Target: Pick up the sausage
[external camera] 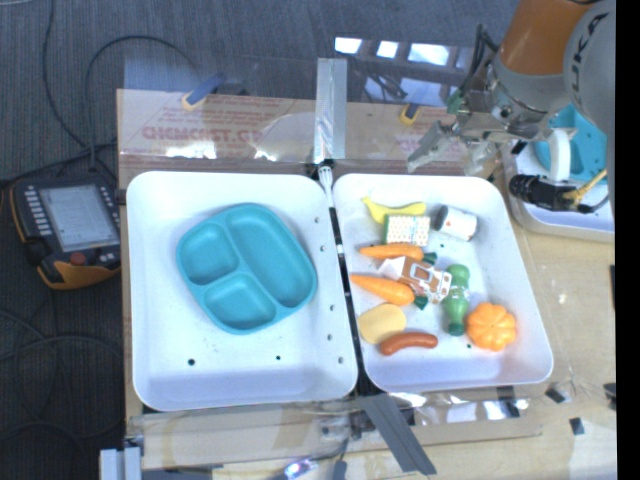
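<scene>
The sausage [408, 343] lay in the right bin [520, 268], toward six o'clock of that bin's floor, its length running roughly from nine to three o'clock. It looked like a small toy piece: probably light, stiff and smooth-skinned, so likely to slip or roll if pinched off-centre. The best hold seemed to be across its narrow middle, with the fingers closing from twelve and six o'clock. The pale yellow lump [381, 322] touched or nearly touched it at ten o'clock (a tight spot for one finger), while the side toward six o'clock was open floor.

The same bin also held an orange pumpkin [491, 326] at three o'clock of the sausage, a green vegetable [456, 306] just beyond, two carrots [383, 288] toward twelve o'clock, a small printed box [406, 230], a banana [385, 208] and a white can [459, 224] near the far wall. The left bin [150, 298] carried only a blue divided plate [246, 266] with three compartments, nothing visible in them.

The pincer [462, 136] hung above the table beyond the right bin's far rim, at about one o'clock from the sausage and well apart from it. Whether it was spread or pressed together could not be told; nothing was seen in it.
</scene>
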Action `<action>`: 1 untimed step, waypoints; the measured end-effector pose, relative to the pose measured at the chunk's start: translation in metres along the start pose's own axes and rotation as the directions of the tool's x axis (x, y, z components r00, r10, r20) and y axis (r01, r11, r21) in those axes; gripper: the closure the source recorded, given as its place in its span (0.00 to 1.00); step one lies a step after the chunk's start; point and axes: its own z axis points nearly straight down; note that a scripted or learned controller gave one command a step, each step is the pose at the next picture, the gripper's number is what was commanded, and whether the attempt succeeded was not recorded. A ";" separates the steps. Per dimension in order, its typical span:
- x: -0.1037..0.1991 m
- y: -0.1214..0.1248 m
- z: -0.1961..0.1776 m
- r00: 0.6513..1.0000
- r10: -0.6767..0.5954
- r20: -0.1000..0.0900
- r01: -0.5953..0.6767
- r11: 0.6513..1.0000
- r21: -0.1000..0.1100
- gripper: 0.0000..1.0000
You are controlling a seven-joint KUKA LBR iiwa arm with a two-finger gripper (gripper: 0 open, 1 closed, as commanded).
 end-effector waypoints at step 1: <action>-0.006 0.007 -0.080 0.998 0.066 0.003 -0.066 0.998 -0.002 0.00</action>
